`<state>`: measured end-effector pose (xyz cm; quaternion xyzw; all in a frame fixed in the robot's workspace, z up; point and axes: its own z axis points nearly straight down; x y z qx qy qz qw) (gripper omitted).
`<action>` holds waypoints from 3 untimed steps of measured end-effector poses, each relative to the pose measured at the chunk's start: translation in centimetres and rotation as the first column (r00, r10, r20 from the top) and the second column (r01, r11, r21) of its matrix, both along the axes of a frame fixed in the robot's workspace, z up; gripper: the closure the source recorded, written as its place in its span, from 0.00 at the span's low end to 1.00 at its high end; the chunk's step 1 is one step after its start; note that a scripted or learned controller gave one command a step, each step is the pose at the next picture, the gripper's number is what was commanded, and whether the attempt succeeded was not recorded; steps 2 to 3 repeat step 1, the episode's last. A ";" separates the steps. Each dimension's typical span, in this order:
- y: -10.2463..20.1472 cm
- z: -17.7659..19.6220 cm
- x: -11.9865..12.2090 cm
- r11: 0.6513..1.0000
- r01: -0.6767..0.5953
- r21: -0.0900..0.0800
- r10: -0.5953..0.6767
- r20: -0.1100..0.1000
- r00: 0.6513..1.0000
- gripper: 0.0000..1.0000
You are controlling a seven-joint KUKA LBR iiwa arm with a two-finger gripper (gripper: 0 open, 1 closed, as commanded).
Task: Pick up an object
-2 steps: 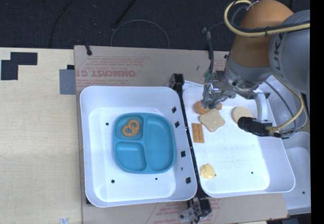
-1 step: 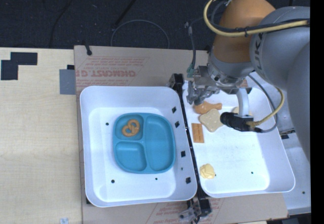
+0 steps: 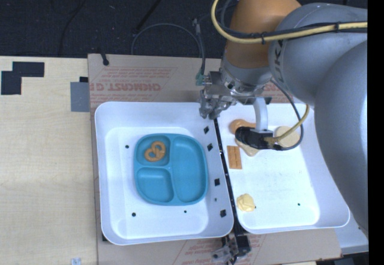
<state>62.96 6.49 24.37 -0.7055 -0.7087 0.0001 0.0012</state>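
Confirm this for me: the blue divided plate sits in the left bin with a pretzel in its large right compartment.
Not quite. The camera view shows the blue divided plate in the left bin, but the pretzel lies in the plate's small upper-left compartment, not the large right one.

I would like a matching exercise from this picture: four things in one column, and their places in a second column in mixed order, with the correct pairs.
Things
1. pretzel
2. blue divided plate
3. pale yellow lump
4. small orange-brown strip

Places
A. near the front of the right bin
B. in the plate's top-left compartment
C. in the right bin beside the divider between the bins
D. in the middle of the left bin

Pairs: 1-B, 2-D, 3-A, 4-C
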 end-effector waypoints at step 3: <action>4.2 -2.3 1.3 1.000 0.001 -0.001 -0.001 -0.002 1.000 1.00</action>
